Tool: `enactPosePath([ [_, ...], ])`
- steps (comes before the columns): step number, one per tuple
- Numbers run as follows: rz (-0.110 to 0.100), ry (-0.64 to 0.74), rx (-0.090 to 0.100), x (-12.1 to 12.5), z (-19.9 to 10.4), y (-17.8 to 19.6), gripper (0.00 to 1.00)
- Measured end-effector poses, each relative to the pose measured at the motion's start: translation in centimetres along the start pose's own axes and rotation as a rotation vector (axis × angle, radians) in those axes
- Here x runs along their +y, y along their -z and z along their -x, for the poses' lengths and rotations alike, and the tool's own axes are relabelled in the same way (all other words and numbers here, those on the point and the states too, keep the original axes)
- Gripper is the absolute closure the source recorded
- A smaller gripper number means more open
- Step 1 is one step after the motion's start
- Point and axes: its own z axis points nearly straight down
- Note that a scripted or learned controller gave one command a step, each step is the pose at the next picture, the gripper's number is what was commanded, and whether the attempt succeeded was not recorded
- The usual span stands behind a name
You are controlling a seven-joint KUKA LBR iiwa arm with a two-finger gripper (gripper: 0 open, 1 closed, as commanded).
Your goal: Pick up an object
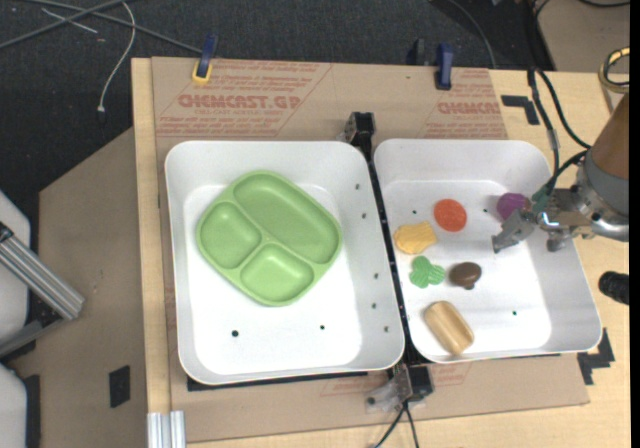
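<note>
The gripper [522, 229], fingers spread and gripping nothing, is hovering at the purple toy's [513, 204] six o'clock; light, rigid, probably slippery, best pinched across its middle.

we look down from one fixed camera above the bench [300, 101], tilted at a slant, so the far edge sits at the top of the view and the near edge at the bottom. both white bins fit in the view whole, the left bin [190, 236] and the right bin [560, 306] side by side (with dark floor [80, 66] beyond). the arm [610, 171] enters from the right. we stand moderately far back.
</note>
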Motion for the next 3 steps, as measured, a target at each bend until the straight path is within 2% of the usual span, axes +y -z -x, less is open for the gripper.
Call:
enactPosePath([
  [1, 0.013, 0.004, -0.003, 0.3, 0.0, 0.6, 0.00],
  [3, 0.009, 0.002, -0.002, 0.4, 1.3, -9.1, 0.00],
])
